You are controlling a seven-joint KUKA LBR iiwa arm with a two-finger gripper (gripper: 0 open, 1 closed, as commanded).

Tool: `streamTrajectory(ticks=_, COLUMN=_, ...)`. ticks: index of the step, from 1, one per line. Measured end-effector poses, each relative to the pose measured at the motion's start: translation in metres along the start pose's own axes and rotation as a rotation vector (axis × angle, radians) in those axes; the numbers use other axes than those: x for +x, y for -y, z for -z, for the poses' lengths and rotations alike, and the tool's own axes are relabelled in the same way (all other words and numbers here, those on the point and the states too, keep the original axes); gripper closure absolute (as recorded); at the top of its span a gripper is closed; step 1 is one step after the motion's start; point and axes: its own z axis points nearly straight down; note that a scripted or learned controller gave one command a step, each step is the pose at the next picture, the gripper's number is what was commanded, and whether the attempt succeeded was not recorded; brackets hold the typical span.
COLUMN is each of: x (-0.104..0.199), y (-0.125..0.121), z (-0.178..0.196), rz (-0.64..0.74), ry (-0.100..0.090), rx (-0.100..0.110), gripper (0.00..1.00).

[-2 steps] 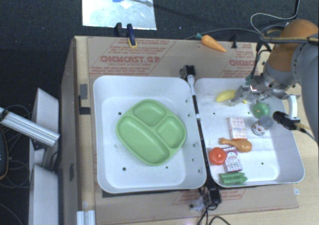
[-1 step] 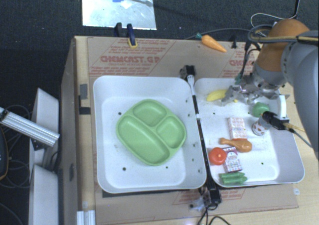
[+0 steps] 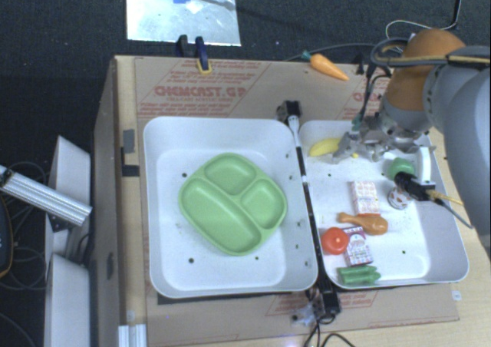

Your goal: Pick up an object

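Reaching step: pincer [image 3: 354, 146] low in right bin [image 3: 449, 261], just beside yellow banana [image 3: 324, 147]. Open or closed? Cannot tell. Next: close on banana.

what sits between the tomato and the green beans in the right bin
In the camera view, a small red-and-white packet lies between the tomato and the green beans.

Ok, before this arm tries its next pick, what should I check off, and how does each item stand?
1. Tool over the right bin: ok.
2. Target nearby: yellow banana lies just beside the tool: ok.
3. Something held between the fingers: cannot tell.
4. Tool open or shut: cannot tell.
5. Neighbours crowding the banana: the nearest other item, the pink packet, lies apart: ok.
6. Green tray in the left bin, out of the way: ok.
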Motion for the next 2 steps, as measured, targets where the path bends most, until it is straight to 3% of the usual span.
streamTrajectory(ticks=1, x=-0.011, y=0.000, z=0.000, rz=0.000, ry=-0.004, rx=0.000, gripper=0.00)
streamTrajectory(ticks=2, x=0.004, y=0.000, z=0.000, rz=0.000, ry=0.000, rx=0.000, gripper=0.00)
